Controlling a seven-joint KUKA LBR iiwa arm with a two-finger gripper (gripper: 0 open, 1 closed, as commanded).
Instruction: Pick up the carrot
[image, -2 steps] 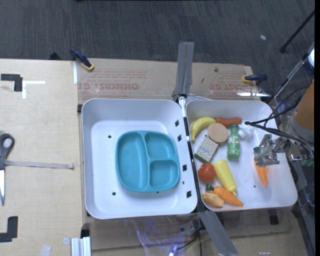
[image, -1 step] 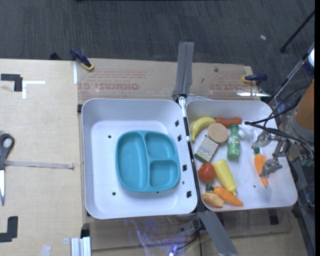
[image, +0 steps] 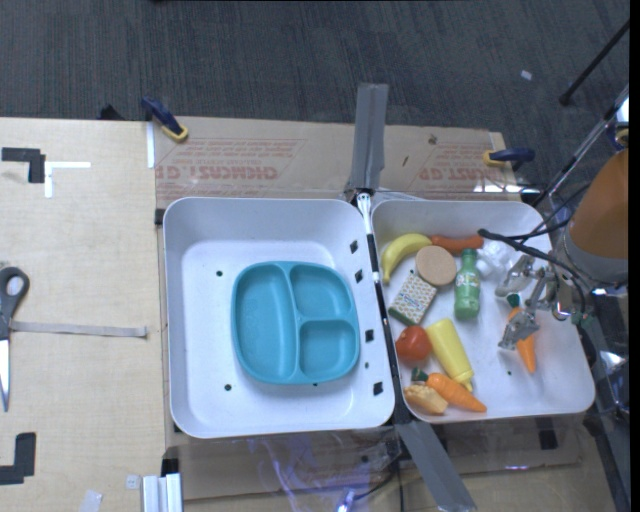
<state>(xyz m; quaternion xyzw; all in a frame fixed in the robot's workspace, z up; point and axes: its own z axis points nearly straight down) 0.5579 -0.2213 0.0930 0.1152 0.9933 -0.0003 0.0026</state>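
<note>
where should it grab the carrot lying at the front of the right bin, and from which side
Take the carrot across its thick middle, coming straight down from above. It lies flat and slanted, the fat end by the bread-like piece and the tip toward the bin's front wall. Set the end effector across its long axis; the yellow bottle crowds the upper side.

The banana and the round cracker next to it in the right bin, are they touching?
Touching. The camera view shows the banana curving against the round cracker, with no white bin floor showing between them.

two white bins, one blue divided plate, three carrots, one banana, one tomato, one green bottle
</note>
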